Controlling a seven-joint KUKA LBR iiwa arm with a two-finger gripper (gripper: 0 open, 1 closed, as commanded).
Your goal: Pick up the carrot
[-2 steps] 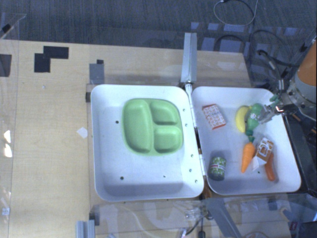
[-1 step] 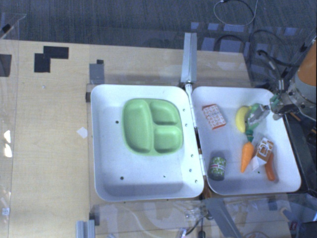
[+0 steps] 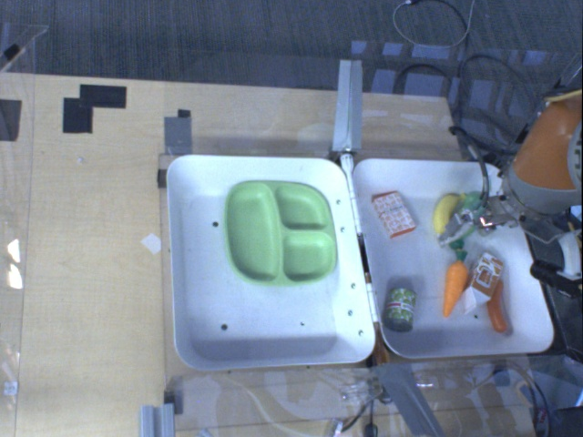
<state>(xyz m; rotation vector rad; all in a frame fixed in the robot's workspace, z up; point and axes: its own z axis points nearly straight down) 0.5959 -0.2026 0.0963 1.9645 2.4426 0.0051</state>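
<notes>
Camera view looks down at a slant on a pale wooden bench (image 3: 82, 244) that carries two shallow white bins side by side. The left bin (image 3: 196, 321) holds a green divided tray (image 3: 279, 231) with three compartments, lying flat near the bin's middle. The right bin (image 3: 414, 335) holds several small things: a red and white patterned packet (image 3: 393, 214) towards its far left, a yellow banana (image 3: 444, 213) further right, a small dark can (image 3: 400, 305) with a green label near the front left, and a packaged item with an orange-brown end (image 3: 492, 289) at the right. The carrot (image 3: 454, 289) lies in the right bin, right of centre, its thick end pointing far and its tip pointing near, between the can and the packaged item and just beside the latter.

The gripper (image 3: 466, 222) hangs over the far right part of that bin, just right of the banana and a little beyond the carrot's thick end. Whether its fingers are released or clenched cannot be told. The arm's orange band (image 3: 547, 148) sits at the right edge.

A metal bracket (image 3: 347, 107) stands on the bench between the bins' far edges. Black tape patches (image 3: 91, 106) mark the bench at far left. Beyond the bench is dark blue-grey carpet (image 3: 200, 16), with a loose cable (image 3: 437, 16) looping at far right.
</notes>
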